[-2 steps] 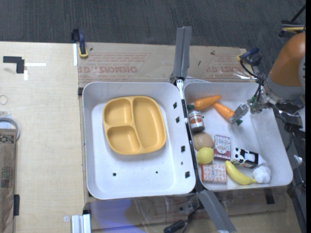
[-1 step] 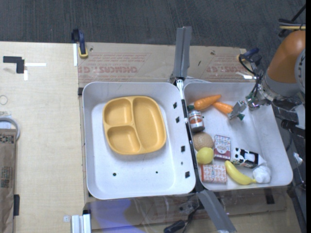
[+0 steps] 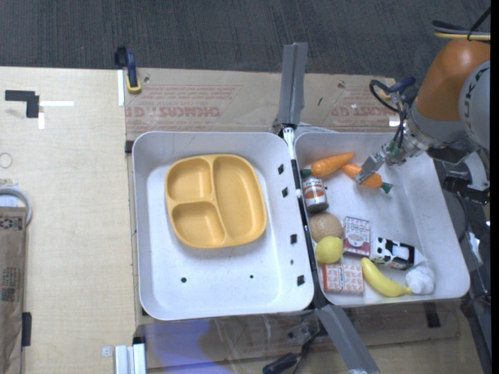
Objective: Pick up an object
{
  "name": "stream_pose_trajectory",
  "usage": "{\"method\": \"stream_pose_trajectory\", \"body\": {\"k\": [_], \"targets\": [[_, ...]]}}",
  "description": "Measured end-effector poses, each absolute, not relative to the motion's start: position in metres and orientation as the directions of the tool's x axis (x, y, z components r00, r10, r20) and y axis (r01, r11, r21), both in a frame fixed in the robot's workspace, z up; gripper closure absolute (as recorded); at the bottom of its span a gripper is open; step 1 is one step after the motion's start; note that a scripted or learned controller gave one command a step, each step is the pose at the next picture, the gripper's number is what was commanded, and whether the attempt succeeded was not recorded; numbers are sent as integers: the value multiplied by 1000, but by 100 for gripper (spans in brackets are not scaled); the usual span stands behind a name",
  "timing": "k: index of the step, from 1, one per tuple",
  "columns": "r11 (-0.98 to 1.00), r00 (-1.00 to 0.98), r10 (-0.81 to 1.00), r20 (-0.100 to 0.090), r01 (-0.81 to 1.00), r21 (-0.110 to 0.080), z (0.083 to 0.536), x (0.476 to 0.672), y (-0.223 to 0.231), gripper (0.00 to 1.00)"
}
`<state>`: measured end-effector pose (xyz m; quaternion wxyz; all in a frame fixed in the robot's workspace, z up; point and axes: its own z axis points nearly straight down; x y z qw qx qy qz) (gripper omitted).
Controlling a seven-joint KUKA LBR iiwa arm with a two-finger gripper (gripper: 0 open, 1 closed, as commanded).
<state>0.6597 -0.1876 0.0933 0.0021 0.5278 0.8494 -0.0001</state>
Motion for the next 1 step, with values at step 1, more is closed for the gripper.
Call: {"method": "stream_pose_trajectory", "body": {"k": [1], "targets": [[445, -445, 895, -5, 895, 1, 103, 660, -188, 100]]}}
